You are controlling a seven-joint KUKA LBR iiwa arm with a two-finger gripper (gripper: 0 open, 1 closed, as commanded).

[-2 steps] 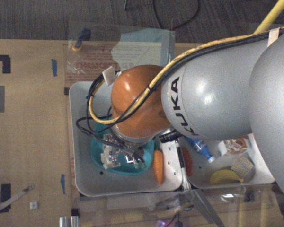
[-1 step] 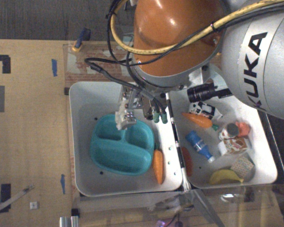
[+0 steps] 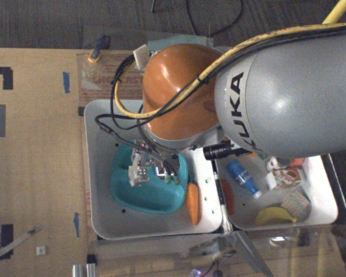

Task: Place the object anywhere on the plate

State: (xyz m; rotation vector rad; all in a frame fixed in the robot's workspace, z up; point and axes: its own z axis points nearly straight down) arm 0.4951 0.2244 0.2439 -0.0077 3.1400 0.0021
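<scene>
We see the tool (image 3: 151, 169) over the teal plate (image 3: 161, 198), its grip state indeterminate, and the carrot (image 3: 192, 203) at the plate's 3 o'clock rim, where a misaligned descent may knock it away.

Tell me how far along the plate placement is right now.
Done: the arm has brought the tool over the teal plate in the left bin. In hand: unclear, since I can't make out any object in the tool. Left: nothing visibly lies on the plate; the carrot sits beside it, off its right edge, so placement looks unconfirmed.
</scene>
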